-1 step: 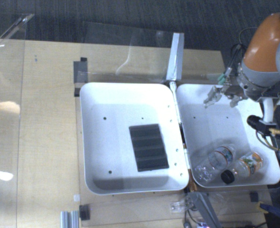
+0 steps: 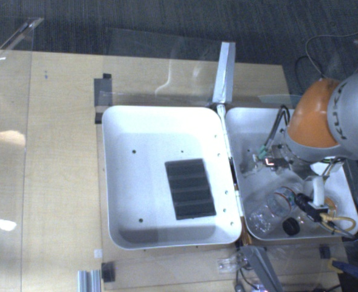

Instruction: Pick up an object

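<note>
End eff.: low in right bin, nr its left wall; opening/hold – can't tell.
Black ribbed slab: flat, left bin, apart from arm.
Clear item: right bin, front.

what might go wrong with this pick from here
The gripper is over the right bin, close to its left wall, so a descent may clip the rim. The clear object nearby is see-through, so a grasp could miss or slip. The black ribbed slab lies flat in the left bin, offering little to pinch.
</note>
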Tool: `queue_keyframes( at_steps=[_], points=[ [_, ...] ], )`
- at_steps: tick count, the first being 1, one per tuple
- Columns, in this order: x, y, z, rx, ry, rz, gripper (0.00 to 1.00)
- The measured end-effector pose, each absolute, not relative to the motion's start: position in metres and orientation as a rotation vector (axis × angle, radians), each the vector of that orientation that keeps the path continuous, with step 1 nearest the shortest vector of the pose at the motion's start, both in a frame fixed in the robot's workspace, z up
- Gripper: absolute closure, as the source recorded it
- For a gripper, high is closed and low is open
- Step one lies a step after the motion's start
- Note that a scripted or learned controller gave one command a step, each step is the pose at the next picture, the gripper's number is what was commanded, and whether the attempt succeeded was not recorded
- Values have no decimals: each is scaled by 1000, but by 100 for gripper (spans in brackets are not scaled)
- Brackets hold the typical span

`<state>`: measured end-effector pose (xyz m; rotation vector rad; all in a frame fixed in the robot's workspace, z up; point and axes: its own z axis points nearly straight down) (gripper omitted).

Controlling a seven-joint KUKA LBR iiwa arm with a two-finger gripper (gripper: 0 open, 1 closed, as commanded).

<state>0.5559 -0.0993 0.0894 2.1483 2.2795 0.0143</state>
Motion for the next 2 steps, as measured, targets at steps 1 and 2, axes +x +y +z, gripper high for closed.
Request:
queue_keyframes(
  at_steps=[1,2],
  points=[
    [614,-89,88,2345,2081,12,0],
    [666,-159,177,2391,2027,8,0]
  ],
)
